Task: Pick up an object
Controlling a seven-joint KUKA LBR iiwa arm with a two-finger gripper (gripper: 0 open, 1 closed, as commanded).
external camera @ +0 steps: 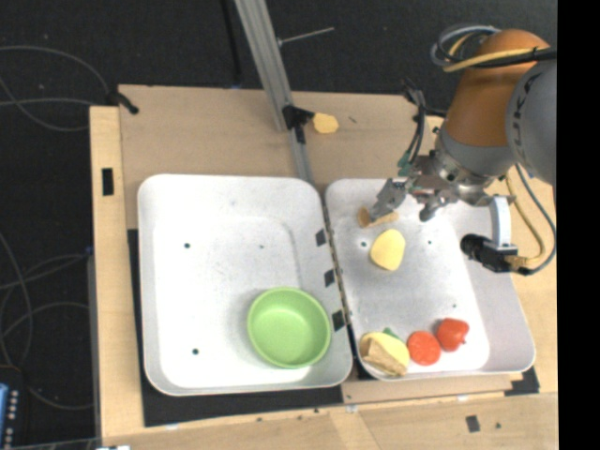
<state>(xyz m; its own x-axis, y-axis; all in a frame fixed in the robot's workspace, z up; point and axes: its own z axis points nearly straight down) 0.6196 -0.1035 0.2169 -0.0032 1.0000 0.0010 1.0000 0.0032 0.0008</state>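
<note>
Yellow lemon (387,249) just below open gripper (410,202), apart.

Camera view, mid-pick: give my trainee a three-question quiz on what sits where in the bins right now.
1. True or false: the green bowl sits in the right bin.
2. Which item lies nearest the tool?
A. the yellow lemon-shaped object
B. the small tan piece
C. the two red objects
3. Fill in: a small yellow item rests on the bare bench, ______ the bins in the picture.

Key:
1. False; it sits in the left bin.
2. B; the tan piece lies by the tool's left finger, near the right bin's upper left corner.
3. above
</note>
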